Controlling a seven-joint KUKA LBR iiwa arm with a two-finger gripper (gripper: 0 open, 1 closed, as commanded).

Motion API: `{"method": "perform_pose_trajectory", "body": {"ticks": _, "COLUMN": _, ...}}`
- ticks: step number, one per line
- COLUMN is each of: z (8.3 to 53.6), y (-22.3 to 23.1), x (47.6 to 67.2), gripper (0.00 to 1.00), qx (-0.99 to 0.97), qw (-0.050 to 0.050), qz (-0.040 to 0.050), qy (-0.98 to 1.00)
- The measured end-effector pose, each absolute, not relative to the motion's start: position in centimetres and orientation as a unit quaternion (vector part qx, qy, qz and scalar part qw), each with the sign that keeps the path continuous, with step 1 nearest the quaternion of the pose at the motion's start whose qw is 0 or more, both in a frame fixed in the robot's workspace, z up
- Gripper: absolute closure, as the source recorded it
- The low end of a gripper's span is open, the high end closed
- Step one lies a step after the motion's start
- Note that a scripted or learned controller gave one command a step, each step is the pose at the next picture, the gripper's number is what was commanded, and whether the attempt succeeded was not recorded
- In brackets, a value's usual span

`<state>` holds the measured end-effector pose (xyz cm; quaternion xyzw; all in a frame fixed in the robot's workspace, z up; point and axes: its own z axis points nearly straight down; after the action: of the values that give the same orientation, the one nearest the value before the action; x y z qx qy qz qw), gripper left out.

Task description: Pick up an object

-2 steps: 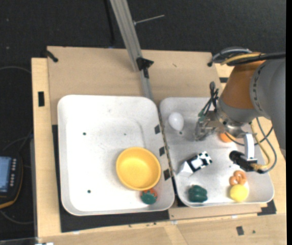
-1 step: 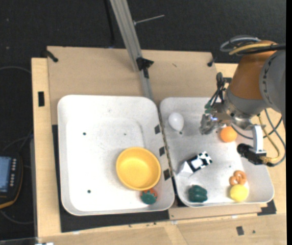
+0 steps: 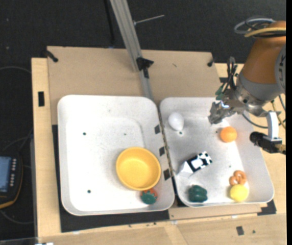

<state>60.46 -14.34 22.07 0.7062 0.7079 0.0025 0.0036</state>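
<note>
My gripper (image 3: 216, 115) hangs over the back of the right bin (image 3: 253, 160), below the orange-banded wrist. An orange ball (image 3: 228, 134) lies just to its front right, apart from it. A white egg-shaped object (image 3: 176, 121) rests to its left near the bin's divider. A black-and-white checkered block (image 3: 197, 163) sits mid-bin. At the front lie a dark green object (image 3: 197, 193), a yellow ball (image 3: 239, 192) and a small orange pretzel-like piece (image 3: 237, 177). Nothing shows between the fingers.
The left bin (image 3: 84, 137) holds a yellow bowl (image 3: 138, 168) with a small green and red object (image 3: 148, 196) at its front. A grey metal pole (image 3: 129, 34) slants in from the back. A handheld pendant (image 3: 0, 180) lies far left.
</note>
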Motion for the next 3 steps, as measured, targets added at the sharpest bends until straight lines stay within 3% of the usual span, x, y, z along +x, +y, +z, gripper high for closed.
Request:
{"method": "perform_pose_trajectory", "body": {"ticks": 1, "z": 28.5, "y": -14.1, "x": 60.9, "gripper": 1.00, "qx": 0.706, "qw": 0.004, "qz": 0.0026, "qy": 0.709}}
{"method": "perform_pose_trajectory", "body": {"ticks": 3, "z": 27.3, "y": -5.1, "x": 56.7, "gripper": 1.00, "qx": 0.705, "qw": 0.000, "qz": 0.0008, "qy": 0.709}}
